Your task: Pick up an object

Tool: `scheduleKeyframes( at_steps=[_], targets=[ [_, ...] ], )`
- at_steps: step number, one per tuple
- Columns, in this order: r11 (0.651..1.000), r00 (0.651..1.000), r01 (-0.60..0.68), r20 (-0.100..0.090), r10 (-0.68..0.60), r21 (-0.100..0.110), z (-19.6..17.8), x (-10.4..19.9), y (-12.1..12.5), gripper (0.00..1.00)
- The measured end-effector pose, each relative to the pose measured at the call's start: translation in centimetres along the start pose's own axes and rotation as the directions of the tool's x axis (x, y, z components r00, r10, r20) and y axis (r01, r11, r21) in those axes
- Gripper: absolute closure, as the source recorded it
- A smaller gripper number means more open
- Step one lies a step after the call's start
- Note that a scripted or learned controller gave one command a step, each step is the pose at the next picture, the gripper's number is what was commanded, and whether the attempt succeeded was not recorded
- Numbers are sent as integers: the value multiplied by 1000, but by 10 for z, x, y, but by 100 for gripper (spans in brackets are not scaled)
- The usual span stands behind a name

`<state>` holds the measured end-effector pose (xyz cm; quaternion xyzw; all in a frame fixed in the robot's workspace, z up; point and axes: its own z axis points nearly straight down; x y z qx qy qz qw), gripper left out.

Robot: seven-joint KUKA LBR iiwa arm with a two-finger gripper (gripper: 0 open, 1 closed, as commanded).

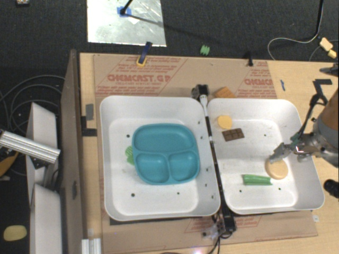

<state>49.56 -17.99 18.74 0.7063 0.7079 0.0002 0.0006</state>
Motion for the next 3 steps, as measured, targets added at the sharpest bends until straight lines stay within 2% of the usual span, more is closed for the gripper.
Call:
scheduleKeyframes(
  at_steps=[1,2,3],
  targets=[
    [1000,1000,10,-2,-10,-1,107,101,33,0],
    [1000,1000,5,2,-5,-13,101,79,165,0],
    [1000,1000,7,2,-7,-5,91,78,161,100]
  ],
)
